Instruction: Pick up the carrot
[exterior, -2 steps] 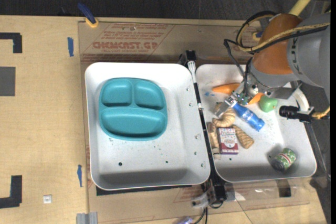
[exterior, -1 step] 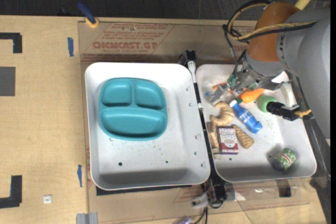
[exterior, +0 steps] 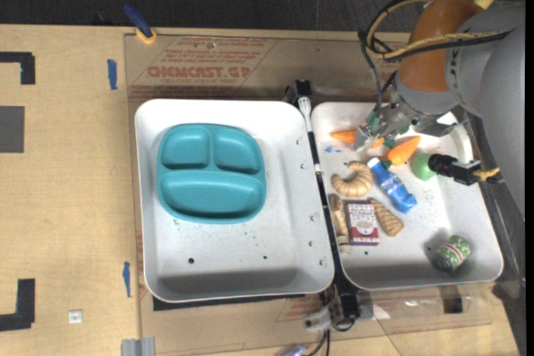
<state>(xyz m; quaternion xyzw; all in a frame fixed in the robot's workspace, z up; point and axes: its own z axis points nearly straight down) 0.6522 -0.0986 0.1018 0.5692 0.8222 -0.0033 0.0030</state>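
Note:
The carrot (exterior: pixel 403 149) lies in the right bin (exterior: pixel 476 221) near its far edge, an orange body with a green top pointing to the right. My gripper (exterior: pixel 378 127) is low over the bin's far side, just left of the carrot's orange tip, among the toys there. Nothing can be made out held in it. The grey arm with its orange band (exterior: pixel 438 46) comes down from the upper right and hides part of the bin's far corner.
A small orange piece (exterior: pixel 343 135) lies left of the gripper. Nearer are a tan croissant (exterior: pixel 354 177), a blue bottle (exterior: pixel 393 187), a red box (exterior: pixel 361 223), a tan cone (exterior: pixel 387 218) and a green can (exterior: pixel 451 253). A teal divided plate (exterior: pixel 211 172) sits in the left bin (exterior: pixel 167 263).

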